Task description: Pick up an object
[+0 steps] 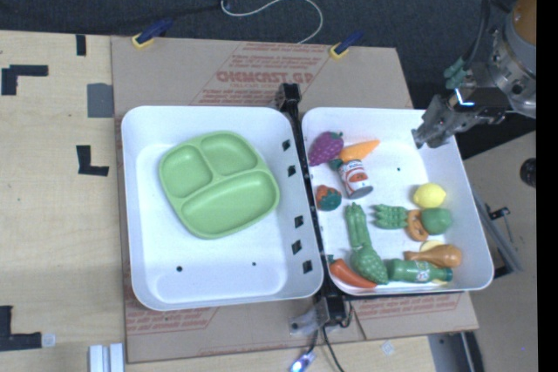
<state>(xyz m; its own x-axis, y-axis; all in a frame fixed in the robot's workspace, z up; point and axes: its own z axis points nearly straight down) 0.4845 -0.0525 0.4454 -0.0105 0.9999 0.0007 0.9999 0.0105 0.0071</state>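
Note:
The right bin [453,163] holds several toy foods: purple grapes [325,147], an orange carrot [360,149], a small can [355,177], a yellow lemon [429,195], a green lime [437,220], a green cucumber [356,226], a brown drumstick [440,255] and a green bottle [418,272]. My gripper [432,130] hangs over the bin's upper right corner, above its rim and apart from all the toys. The lemon is the nearest toy, below the gripper. Nothing shows in the gripper.
The left bin [148,274] carries a green divided plate [220,183]. A black divider [301,187] runs between the bins. Both bins rest on a cardboard sheet [253,74]. A white cable [261,9] lies on the dark cloth behind.

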